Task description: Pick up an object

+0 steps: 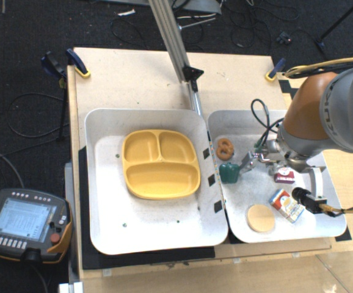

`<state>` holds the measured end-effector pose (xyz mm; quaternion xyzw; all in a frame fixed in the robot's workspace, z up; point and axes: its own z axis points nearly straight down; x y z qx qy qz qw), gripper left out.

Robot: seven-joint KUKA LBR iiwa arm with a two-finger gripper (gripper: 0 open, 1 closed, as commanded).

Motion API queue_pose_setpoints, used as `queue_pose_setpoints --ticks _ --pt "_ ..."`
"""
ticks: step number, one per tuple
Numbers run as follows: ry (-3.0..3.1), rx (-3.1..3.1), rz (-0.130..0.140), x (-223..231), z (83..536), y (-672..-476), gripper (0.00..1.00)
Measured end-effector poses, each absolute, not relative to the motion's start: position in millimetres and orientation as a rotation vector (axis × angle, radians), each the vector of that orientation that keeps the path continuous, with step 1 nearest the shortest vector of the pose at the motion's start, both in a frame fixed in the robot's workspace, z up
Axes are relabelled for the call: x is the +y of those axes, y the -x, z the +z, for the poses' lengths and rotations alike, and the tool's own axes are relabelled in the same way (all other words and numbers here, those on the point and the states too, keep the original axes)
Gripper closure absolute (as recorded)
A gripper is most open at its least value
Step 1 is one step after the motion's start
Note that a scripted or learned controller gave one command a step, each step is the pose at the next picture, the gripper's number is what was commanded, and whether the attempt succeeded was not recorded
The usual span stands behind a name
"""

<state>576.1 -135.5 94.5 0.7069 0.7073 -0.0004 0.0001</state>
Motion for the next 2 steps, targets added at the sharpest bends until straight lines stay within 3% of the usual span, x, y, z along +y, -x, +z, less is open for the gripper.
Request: queue_pose_setpoints --ticks 1,2 --pt "-2.22 2.221 0.001 -135 106 -576.5 1.0" --pt "-2.216 2.221 0.004 -129 150 -576.2 1.0"
